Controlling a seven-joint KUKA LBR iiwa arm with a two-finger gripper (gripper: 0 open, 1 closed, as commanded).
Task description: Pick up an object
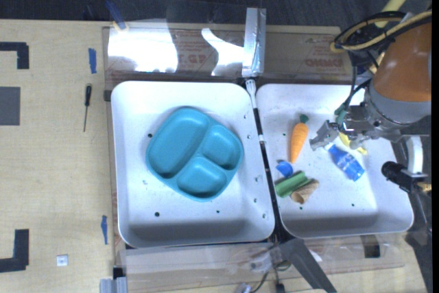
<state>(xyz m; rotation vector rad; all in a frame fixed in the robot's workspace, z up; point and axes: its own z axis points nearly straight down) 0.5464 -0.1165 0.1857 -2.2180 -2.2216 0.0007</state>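
Camera view takes us from the blue tray point(195, 151) in the left bin point(130, 216) to the right bin point(384, 213), where a carrot point(298, 137) stands just left of our pincer point(330, 137). We judge this the approach step. Whether the pincer is spread we cannot tell. A blue bottle point(347, 162) lies just right below it; next we must descend over one object.

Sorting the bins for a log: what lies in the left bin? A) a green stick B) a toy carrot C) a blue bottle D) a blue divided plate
D: the blue divided plate lies alone in the left bin, while the toy carrot sits in the right bin.
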